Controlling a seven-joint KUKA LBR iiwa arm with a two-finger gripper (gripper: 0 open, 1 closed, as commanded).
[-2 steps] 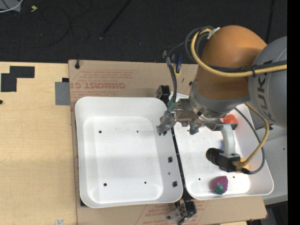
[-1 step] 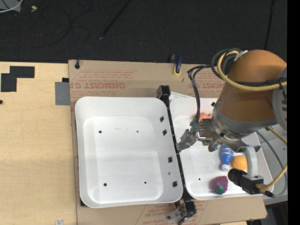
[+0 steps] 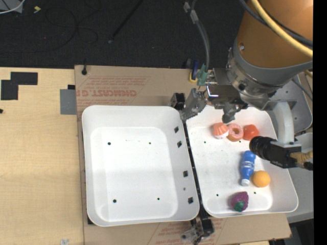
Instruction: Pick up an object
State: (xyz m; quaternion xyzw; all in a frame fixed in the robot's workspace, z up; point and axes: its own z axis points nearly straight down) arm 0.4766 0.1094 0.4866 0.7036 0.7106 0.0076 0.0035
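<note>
Reaching in from the right, the arm (image 3: 271, 40) hangs over the far end of the right bin (image 3: 212, 160), its claw (image 3: 231, 119) pointing down just above a pink cup (image 3: 220, 130), a pink ring (image 3: 235, 132) and a red piece (image 3: 250, 131) that lie touching in a row. Whether the claw is apart or together cannot be told, and nothing shows between it. Nearer the camera in the same bin lie a blue bottle (image 3: 247, 167), an orange ball (image 3: 261, 179) just beside it, and a purple toy (image 3: 239, 201), all well apart from the claw. Beside it sits the left bin (image 3: 94, 121).
</note>
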